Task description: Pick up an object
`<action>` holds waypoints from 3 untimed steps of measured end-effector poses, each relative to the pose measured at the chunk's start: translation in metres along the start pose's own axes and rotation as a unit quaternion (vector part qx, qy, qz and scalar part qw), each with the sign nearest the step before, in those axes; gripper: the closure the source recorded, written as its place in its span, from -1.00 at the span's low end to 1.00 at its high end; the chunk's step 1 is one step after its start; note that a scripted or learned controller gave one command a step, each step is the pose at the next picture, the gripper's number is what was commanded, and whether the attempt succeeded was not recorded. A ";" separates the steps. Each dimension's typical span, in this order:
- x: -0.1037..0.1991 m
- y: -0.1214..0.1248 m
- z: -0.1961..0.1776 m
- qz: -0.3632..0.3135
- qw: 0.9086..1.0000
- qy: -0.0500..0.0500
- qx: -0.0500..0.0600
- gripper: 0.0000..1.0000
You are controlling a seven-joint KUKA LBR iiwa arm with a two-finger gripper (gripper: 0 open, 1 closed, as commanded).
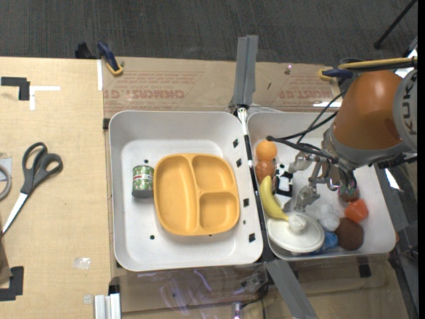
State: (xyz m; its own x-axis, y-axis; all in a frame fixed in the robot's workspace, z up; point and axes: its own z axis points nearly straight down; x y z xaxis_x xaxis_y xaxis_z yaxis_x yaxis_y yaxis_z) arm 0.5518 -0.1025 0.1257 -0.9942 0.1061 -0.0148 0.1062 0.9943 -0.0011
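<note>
Scissors (pixel 30 171) lie near the table's left edge, and the left bin (pixel 123 244) holds a small green can (pixel 142 181) against the left side of a yellow divided plate (pixel 197 193). In the right bin (pixel 375 248), a banana (pixel 270 201) lies by the left wall, its long axis running from the orange fruit (pixel 266 150) at the back toward the white bowl (pixel 295 236) at the front edge. The claw (pixel 317 186) hangs over that bin's middle, just right of the banana and behind the bowl; it seems to hold nothing, but I cannot tell how far open it is.
</note>
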 end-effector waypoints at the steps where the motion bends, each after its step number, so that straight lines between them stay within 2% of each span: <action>1: -0.042 0.008 0.017 0.012 1.000 -0.009 0.001 -1.00; 2: -0.064 -0.069 0.032 0.024 1.000 0.003 0.000 -1.00; 3: -0.067 -0.009 0.032 0.056 0.998 0.004 -0.001 -1.00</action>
State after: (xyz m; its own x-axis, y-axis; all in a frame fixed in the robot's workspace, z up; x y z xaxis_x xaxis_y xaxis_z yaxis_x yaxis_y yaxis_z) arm 0.6181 -0.1192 0.0942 -0.9764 0.2159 -0.0065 0.2159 0.9764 0.0011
